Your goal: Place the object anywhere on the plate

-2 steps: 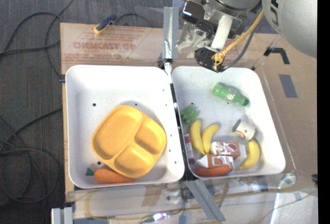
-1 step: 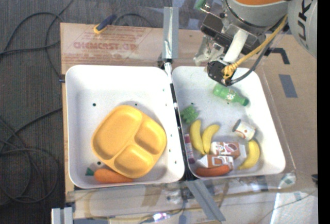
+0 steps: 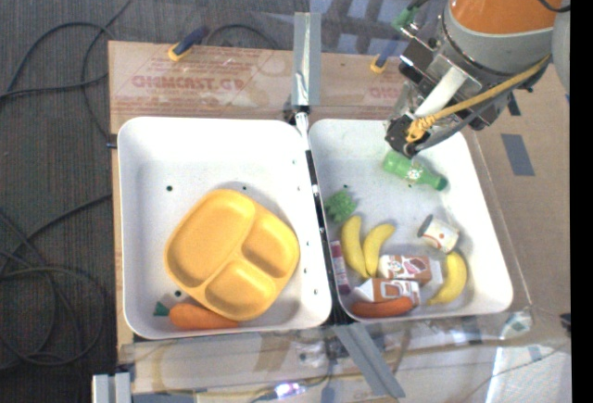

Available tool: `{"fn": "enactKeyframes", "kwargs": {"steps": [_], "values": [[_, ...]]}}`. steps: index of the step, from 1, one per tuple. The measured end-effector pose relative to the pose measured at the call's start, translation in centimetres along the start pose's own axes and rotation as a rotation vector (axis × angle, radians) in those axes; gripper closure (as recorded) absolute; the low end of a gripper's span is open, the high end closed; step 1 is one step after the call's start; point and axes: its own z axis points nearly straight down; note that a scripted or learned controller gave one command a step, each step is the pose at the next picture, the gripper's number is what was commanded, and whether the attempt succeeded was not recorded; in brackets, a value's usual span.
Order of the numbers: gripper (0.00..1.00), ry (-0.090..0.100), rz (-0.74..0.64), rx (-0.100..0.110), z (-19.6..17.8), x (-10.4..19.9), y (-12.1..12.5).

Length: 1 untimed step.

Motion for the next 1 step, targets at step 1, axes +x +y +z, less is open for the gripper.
{"fn": "enactKeyframes", "kwargs": {"steps": [1], "values": [[1.0,0.001,0.127,0.0,-0.94,-4.7,-1.18]]}}
